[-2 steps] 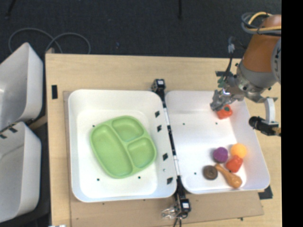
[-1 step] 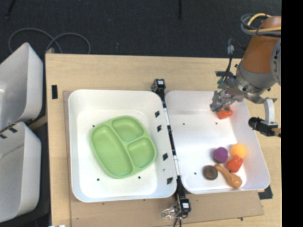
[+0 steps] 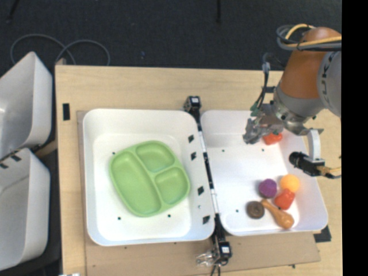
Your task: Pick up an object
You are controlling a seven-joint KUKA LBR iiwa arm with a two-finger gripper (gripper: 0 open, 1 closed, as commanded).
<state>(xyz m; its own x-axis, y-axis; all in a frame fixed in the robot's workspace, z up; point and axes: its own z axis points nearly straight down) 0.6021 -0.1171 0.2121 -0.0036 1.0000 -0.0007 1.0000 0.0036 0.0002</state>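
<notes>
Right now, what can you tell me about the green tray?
The green tray is a light green, plastic-looking divided plate with rounded corners and three compartments: one long one on its left and two smaller ones on its right. It lies flat, turned at a slant, near the middle of the left bin, with nothing in it.

orange-red object (image 3: pixel 272 137): seen in the right bin's upper part, just beside the hand (image 3: pixel 253 134); partly hidden by it, so its shape cannot be told, nor whether it is gripped.
purple ball (image 3: pixel 267 187): round, laid in the right bin's lower right part, close to the yellow-orange ball.
yellow-orange ball (image 3: pixel 290 182): round, placed just right of the purple ball, above the red piece.
red piece (image 3: pixel 284 199): small, blocky, touching the yellow-orange ball.
brown round piece (image 3: pixel 255 210): dark, set below the purple ball.
tan elongated piece (image 3: pixel 278 214): laid at a slant, between the brown round piece and the bin's lower right corner.
</notes>
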